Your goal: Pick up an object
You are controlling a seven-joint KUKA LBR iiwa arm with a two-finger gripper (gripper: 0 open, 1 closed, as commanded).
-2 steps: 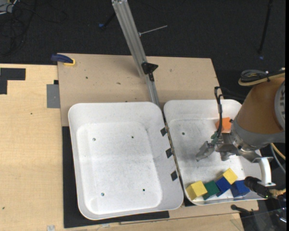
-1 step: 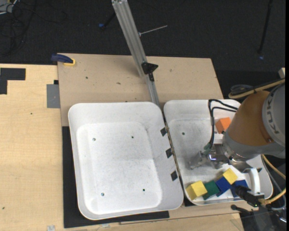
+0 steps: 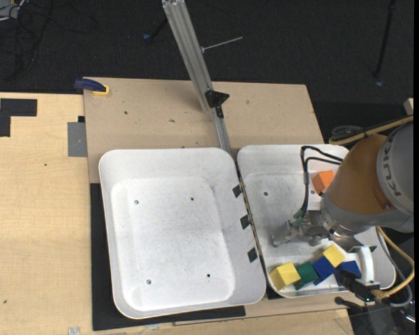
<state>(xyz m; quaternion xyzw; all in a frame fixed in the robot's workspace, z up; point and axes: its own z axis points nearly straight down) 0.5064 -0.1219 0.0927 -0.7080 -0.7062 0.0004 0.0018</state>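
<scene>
My gripper (image 3: pixel 283 237) hangs low over the floor of the right bin (image 3: pixel 265 166), near its middle, with the arm's orange band (image 3: pixel 359 180) above it. Nothing shows at its tip. Just below it, along the bin's front edge, lie a yellow cube (image 3: pixel 288 275), a green block (image 3: pixel 309 273), a blue block (image 3: pixel 324 268) and a second yellow block (image 3: pixel 333 255). An orange block (image 3: pixel 323 181) peeks out behind the arm at the bin's far right. The gripper stands a short way above and left of the yellow cube, apart from it.
The left bin (image 3: pixel 126 162) sits beside the right one, with black clips (image 3: pixel 245 221) along the shared rim. A slanted metal rail (image 3: pixel 192 51) rises behind the bins. A white object (image 3: pixel 366 262) lies at the right bin's front corner, and a black cable (image 3: pixel 309 169) loops by the arm.
</scene>
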